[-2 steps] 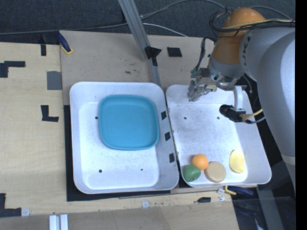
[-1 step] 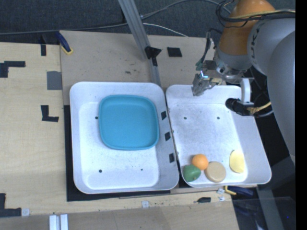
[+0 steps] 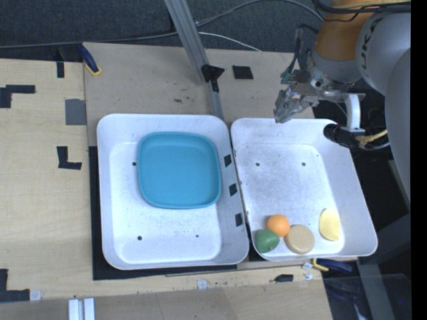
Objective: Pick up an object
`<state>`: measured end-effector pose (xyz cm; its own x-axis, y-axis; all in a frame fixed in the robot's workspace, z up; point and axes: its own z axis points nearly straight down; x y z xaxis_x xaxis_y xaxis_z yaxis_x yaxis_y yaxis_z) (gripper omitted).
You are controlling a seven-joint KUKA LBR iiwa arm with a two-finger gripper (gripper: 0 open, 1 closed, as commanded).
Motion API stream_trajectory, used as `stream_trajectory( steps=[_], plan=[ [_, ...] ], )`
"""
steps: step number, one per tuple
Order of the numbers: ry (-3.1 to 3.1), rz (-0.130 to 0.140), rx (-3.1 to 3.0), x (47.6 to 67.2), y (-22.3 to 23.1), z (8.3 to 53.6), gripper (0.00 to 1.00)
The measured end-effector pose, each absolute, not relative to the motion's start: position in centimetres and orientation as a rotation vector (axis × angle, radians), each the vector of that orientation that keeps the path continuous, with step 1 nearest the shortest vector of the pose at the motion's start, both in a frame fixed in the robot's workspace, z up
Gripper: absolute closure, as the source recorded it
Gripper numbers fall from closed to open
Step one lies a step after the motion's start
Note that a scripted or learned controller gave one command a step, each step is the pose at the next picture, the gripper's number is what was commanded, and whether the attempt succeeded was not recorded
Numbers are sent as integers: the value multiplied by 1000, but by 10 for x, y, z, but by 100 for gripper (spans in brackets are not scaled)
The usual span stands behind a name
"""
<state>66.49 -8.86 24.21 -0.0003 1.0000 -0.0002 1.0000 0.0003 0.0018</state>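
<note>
Several small objects lie at the near end of the right bin [image 3: 347, 179]: an orange ball [image 3: 278, 225], a green piece [image 3: 265, 241], a tan round piece [image 3: 300, 239] and a yellow piece [image 3: 329, 225]. My gripper [image 3: 285, 110] hangs over the far rim of the right bin, well away from those objects. Its dark fingers point down and appear close together with nothing between them.
The left bin [image 3: 117, 199] holds a blue square plate [image 3: 179, 170]. A grey metal post [image 3: 193, 42] slants across the bench behind the bins. Black cables run behind the arm at the upper right.
</note>
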Motion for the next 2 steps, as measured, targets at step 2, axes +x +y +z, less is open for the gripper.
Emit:
stream_trajectory(
  steps=[2],
  plan=[
    [2226, -1, 2219, 668, 7, 239, 100]
  ],
)
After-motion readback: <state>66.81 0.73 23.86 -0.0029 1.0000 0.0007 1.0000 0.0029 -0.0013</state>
